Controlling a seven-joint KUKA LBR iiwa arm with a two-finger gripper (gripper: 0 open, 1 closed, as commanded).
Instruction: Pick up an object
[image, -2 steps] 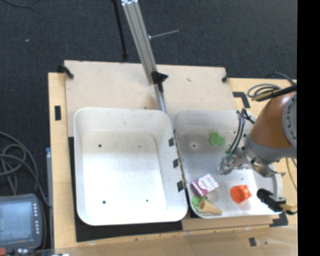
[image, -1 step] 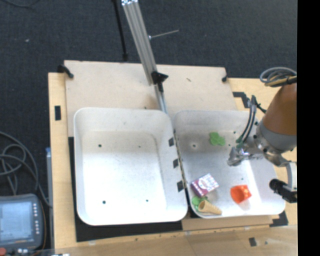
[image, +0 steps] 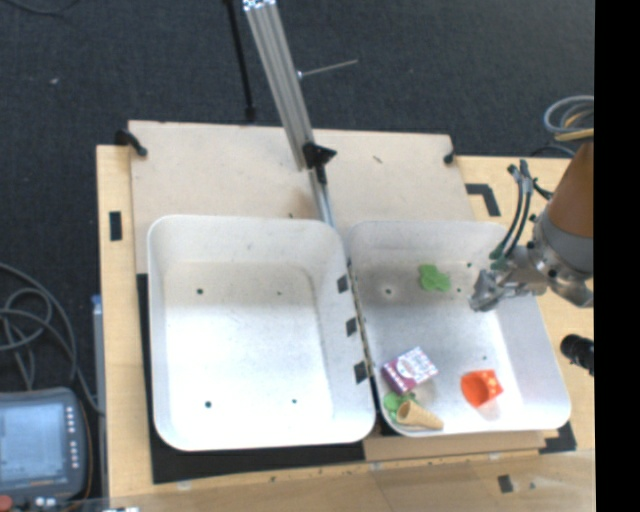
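Observation:
The right bin (image: 520, 330) holds a small green piece (image: 434, 278) near its back, a purple and white box (image: 409, 369) toward the front left, an orange cup-shaped toy (image: 481, 388) at the front right, and a tan cone with a green bit (image: 414, 413) at the front edge. My gripper (image: 484, 293) hangs over the right part of this bin, to the right of the green piece and apart from it. Nothing shows between its fingers.
The left bin (image: 160, 300) sits beside the right one, sharing a middle divider (image: 352, 320). A slanted metal pole (image: 285, 85) rises from behind the bins. The arm's orange band (image: 572, 195) and cables are at the right edge. A pendant screen (image: 35, 445) lies lower left.

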